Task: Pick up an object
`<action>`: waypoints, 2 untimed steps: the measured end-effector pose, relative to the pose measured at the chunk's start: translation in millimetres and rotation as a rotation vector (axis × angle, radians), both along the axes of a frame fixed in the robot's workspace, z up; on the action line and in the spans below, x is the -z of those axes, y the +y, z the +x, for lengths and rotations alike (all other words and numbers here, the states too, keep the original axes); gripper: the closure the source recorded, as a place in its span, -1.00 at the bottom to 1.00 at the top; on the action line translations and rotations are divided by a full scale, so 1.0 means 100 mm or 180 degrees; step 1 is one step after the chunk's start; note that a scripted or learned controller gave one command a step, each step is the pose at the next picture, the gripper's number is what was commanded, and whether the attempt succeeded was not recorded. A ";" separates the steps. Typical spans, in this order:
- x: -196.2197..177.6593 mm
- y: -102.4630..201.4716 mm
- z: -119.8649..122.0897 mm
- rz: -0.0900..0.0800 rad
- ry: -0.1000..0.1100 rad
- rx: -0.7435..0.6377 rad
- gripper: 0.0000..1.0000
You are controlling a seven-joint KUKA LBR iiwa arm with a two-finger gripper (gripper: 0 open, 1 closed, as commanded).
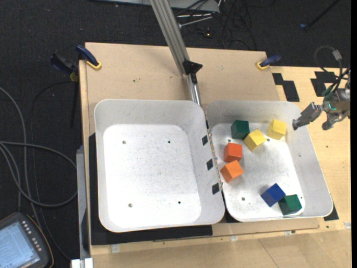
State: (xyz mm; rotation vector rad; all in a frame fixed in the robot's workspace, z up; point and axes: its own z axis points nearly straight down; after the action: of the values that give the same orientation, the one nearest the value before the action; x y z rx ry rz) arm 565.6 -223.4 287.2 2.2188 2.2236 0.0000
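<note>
Wooden bench, two white bins, blocks in right; hand open

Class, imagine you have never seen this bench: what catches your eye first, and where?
The bright blocks in the right bin: a green block, two yellow, two orange, and a blue block beside another green at the near edge. The tool sits over that bin's far right corner.

Grey two-finger hand at the right edge, arm behind it cut off by the frame, fingers too small to read
</note>
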 end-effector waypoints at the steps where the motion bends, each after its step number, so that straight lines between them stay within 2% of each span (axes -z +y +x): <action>1: 0.00 0.00 0.00 -0.0002 0.0002 -0.0003 -1.00; 2: 0.45 0.07 0.01 0.0003 0.0014 -0.0001 -1.00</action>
State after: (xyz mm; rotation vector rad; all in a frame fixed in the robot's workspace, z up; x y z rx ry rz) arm 566.9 -216.7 242.6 2.2212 2.2264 -0.0037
